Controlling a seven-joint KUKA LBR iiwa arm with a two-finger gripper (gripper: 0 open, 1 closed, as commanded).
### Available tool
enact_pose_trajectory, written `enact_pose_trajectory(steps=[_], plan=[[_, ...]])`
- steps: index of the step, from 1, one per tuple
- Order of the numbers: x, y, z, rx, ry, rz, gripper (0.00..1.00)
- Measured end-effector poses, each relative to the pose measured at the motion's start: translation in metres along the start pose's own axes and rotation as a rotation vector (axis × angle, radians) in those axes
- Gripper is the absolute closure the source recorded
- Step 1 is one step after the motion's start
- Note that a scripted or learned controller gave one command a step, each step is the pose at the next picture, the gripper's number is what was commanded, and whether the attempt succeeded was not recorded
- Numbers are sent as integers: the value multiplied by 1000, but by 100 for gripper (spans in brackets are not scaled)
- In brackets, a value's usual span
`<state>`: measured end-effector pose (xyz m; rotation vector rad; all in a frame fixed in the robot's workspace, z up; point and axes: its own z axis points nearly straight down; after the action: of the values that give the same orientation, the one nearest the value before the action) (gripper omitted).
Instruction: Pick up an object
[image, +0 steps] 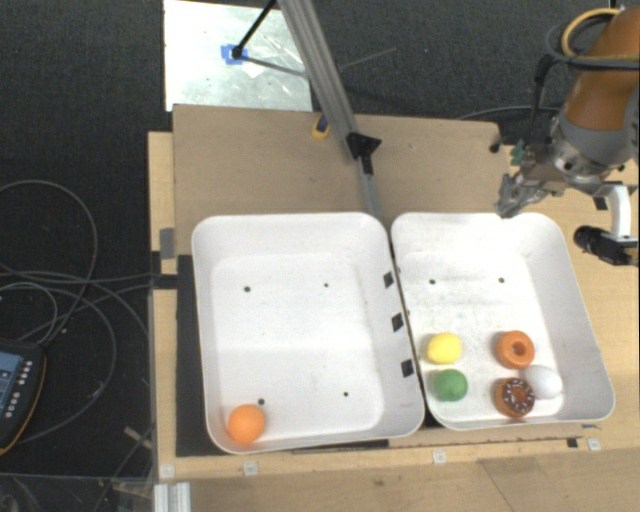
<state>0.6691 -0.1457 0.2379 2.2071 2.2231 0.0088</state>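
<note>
- The objects for picking lie in the near part of the two bins, all well apart from the gripper (510, 200), which hangs over the far rim of the right bin (575, 300).
- Five of them cluster in the near end of the right bin: a yellow ball (444, 348), a green ball (450, 385) just below it, an orange ring (515, 349) to their right, a brown sprinkled doughnut (515, 397) below the ring, and a white egg-shaped piece (544, 381) touching or just beside the doughnut.
- The yellow and green balls sit close together, one just nearer the camera than the other; the ring and doughnut pair up the same way on their right.
- An orange ball (245, 424) lies alone in the near left corner of the left bin (290, 225), farthest from the gripper.
- The yellow, green and orange balls are plain and round; the ring shows a dark centre hole; the doughnut is dark brown with pale specks.
- The gripper points down at the bin's far edge, with nothing seen between its tips; at this slant and size it cannot be told how far apart they stand.
- The arm (600, 100), orange above the wrist, enters from the right.
- Both bins rest side by side on a brown bench (260, 160).
</note>
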Motion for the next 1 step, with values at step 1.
enact_pose_trajectory(steps=[1], plan=[[0,2,-55,1,0,0,100]])
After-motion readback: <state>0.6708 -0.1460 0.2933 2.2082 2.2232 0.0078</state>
